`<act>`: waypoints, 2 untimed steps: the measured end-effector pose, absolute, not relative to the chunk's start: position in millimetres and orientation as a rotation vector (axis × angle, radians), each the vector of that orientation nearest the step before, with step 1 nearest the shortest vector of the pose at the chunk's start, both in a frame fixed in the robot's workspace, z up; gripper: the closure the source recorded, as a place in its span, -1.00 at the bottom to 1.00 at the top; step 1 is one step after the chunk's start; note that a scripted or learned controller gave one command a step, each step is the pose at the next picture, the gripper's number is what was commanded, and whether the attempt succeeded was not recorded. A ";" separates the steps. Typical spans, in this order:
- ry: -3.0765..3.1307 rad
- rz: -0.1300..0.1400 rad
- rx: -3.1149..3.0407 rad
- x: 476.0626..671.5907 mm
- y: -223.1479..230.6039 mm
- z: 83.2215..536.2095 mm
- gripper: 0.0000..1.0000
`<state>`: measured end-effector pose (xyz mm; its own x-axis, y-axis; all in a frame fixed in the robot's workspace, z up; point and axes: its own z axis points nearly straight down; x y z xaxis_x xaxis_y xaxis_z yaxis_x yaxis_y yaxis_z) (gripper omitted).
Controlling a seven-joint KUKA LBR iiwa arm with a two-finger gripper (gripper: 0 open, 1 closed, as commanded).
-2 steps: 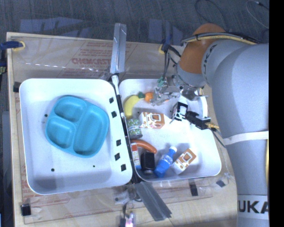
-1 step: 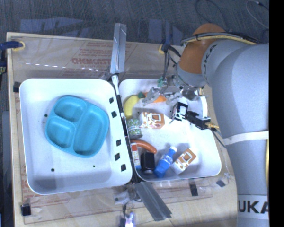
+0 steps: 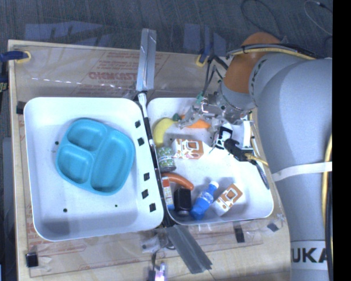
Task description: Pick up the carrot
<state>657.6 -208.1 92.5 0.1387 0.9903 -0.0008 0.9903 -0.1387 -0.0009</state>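
Orange carrot [image 3: 197,123] lies just right of the lemon [image 3: 162,130]; I'd descend squarely over it, though I cannot tell the jaws' state.

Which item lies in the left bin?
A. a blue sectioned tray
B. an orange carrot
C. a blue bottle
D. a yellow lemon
A: the blue sectioned tray lies alone in the left bin, while the bottle, the yellow fruit and the carrot all lie in the right bin.
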 end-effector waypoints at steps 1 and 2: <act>-2.064 0.008 -2.358 657.2 -205.9 101.9 1.00; -2.070 0.010 -2.352 657.6 -204.8 112.0 1.00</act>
<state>657.6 -204.8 112.0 0.1268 0.9919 0.0008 0.9919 -0.1268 -0.0107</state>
